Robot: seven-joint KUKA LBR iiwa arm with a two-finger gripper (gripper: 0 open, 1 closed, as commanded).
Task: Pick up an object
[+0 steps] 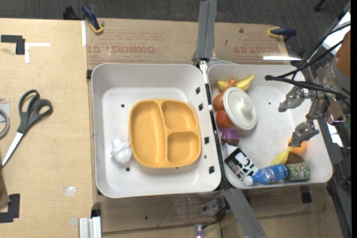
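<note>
My gripper (296, 117) hangs over the right side of the right bin (268, 120), open, with nothing between its fingers. Its lower fingertip (303, 132) is just above a small orange and yellow toy (295, 149). Along the bin's front wall lie a green can (298, 171), a blue bottle (268, 174) and a black-and-white box (240, 163). On the bin's left side an orange pot with a white lid (239, 108) stands with a yellow banana (237, 84) behind it and a purple piece (230, 135) in front.
The left bin (106, 86) holds a yellow divided plate (165, 132) and a crumpled white lump (120, 150). Scissors (25, 117) lie on the bench at far left. Cables and the arm crowd the right bin's right edge.
</note>
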